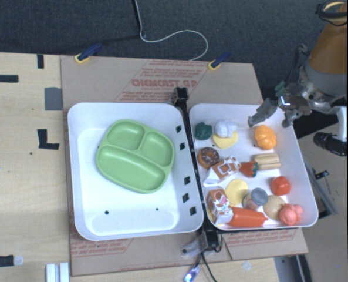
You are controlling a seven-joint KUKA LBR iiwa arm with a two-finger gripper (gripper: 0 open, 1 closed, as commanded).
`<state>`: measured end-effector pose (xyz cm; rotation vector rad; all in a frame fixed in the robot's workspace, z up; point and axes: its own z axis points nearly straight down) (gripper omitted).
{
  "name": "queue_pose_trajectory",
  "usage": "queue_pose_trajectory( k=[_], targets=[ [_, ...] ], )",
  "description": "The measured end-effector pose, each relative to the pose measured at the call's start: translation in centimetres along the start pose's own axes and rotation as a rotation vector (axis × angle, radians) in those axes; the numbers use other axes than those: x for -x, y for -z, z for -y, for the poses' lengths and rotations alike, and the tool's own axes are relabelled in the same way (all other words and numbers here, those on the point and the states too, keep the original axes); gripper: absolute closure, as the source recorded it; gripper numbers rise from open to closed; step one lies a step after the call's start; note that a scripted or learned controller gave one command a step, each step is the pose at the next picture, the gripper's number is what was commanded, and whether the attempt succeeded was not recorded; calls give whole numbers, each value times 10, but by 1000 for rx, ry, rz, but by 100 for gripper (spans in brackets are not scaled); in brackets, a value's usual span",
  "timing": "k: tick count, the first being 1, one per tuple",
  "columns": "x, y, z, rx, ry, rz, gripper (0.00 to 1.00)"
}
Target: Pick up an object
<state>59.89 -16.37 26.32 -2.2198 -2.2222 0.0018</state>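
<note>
My gripper (273, 118) hangs over the far right part of the right bin (300, 157), open, its two grey fingers spread wide with nothing between them. Just in front of it lies a small orange pumpkin-like toy (265, 136). Several toy foods fill this bin: a white and yellow piece (225, 134), a dark green piece (203, 130), a brown donut (208, 156), a tan block (267, 160), a red tomato (280, 185), a carrot (246, 217) and a pink piece (290, 214).
The left bin (83, 157) holds a green divided plate (136, 155). A black divider (188, 157) runs between the bins. Both bins rest on a cardboard sheet (162, 81). A white cable (174, 37) lies on the dark floor behind.
</note>
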Motion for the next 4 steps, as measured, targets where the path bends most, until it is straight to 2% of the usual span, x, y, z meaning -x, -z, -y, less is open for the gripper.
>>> queue_pose_trajectory(
  k=[1,2,3,4],
  targets=[
    [-38,-124,66,-17,-1,-6,0],
    [-36,-107,61,-2,0,-1,100],
    [-136,-3,58,10,12,-3,100],
    [-206,136,65,14,10,-3,100]
  ],
)
